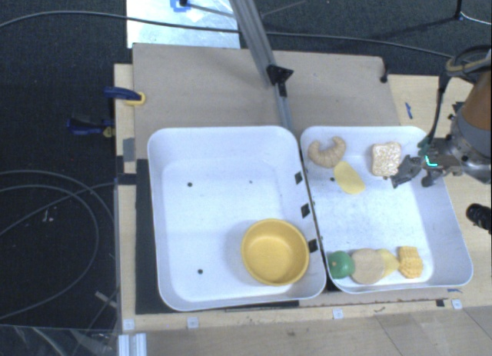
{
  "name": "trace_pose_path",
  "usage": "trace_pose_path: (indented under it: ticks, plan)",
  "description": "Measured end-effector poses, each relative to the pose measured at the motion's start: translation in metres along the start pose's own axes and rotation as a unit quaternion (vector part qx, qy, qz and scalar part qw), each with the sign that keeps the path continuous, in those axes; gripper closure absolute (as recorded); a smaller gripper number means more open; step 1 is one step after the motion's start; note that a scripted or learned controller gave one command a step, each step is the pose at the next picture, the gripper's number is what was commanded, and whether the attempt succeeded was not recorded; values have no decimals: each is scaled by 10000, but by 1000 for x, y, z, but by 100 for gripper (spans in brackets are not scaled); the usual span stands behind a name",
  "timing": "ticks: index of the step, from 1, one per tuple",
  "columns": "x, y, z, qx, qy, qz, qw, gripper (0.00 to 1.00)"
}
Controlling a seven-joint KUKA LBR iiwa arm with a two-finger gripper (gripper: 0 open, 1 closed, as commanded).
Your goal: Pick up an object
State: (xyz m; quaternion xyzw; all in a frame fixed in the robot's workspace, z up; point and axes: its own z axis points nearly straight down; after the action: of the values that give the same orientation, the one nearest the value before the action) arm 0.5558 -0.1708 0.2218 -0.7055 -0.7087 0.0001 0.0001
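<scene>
My tool (415, 174) hangs at the far rim of the right bin (446, 227), just right of the slice of toast (386, 159). Its two dark fingers look spread, with nothing between them, so I hold nothing yet.

The toast is the nearest thing to take, and I judge it the sensible target. It lies flat near the bin's back wall, with the croissant (327, 151) to its left and the yellow lemon-like piece (350, 178) down-left of it, both apart from it.

To do this well, I should centre over the toast, straddle its narrower span, and go low, since a flat piece slips out easily. The wall behind the toast leaves little room, so I would keep my fingers off that side.
</scene>
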Motion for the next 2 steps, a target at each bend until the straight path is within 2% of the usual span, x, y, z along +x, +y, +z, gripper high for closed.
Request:
trace_pose_path:
  ticks: [1,2]
  plan:
    - [0,1,-1,-11,-2,-2,10000,0]
    - [-5,6,58,5,-1,14,10000,0]
